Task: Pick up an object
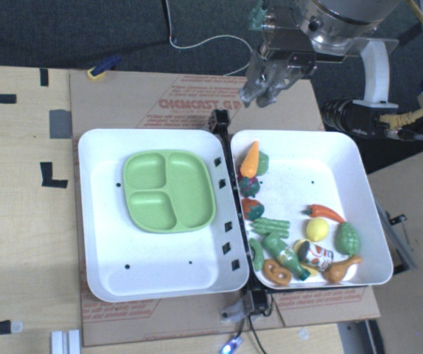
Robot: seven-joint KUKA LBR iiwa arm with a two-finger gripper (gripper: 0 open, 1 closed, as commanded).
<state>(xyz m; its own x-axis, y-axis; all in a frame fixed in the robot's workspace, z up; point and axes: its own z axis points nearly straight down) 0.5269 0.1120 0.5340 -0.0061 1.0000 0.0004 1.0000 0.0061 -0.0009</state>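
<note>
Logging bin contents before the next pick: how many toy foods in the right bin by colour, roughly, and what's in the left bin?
Right bin, some pieces overlap, so approximate:
Orange or red: 4, e.g. carrot, chilli
Green: 5, e.g. bean pods
Yellow: 1, lemon
Brown: 2, e.g. drumstick
Can: 1
Left bin: 1 green divided plate
Total: about 14

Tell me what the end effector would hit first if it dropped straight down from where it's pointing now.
Probably the brown cardboard sheet behind the bins, not the toys; the end effector hangs beyond the right bin's far rim, though depth is unclear.
</note>
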